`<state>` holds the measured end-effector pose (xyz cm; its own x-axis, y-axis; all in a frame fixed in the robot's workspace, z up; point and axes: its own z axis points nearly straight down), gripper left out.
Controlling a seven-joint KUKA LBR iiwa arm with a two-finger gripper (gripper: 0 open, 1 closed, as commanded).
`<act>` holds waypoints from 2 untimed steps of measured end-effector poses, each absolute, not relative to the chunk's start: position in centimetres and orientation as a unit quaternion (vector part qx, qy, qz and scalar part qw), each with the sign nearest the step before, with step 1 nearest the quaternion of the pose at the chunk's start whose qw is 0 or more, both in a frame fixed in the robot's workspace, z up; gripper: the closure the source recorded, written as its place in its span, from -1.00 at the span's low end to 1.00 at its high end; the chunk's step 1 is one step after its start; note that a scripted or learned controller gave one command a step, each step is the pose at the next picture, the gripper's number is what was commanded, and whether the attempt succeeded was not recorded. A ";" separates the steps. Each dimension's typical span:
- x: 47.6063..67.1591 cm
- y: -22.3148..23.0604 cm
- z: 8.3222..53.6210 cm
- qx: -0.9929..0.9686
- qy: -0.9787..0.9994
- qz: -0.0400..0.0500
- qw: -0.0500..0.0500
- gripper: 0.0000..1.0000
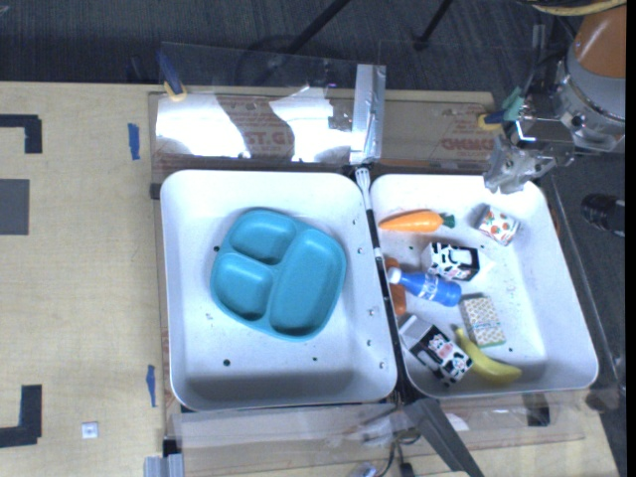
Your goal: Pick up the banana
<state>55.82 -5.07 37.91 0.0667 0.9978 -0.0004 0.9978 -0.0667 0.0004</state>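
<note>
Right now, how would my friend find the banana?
Look in the right white bin, down at its near corner. The banana is the curved yellow thing there, beside a black-and-white cow toy and just below a checked block.

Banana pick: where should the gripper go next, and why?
Probably carry the gripper from the right bin's far rim toward its near edge, stopping above the banana. The banana lies at the near edge, touching a black-and-white toy cow and beside a patterned block, so coming down over its free right end looks safest.
</note>
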 end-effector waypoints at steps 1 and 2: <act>57.1 -10.0 43.6 0.726 0.687 0.000 0.001 1.00; 57.2 -9.8 44.6 0.725 0.689 0.001 0.003 1.00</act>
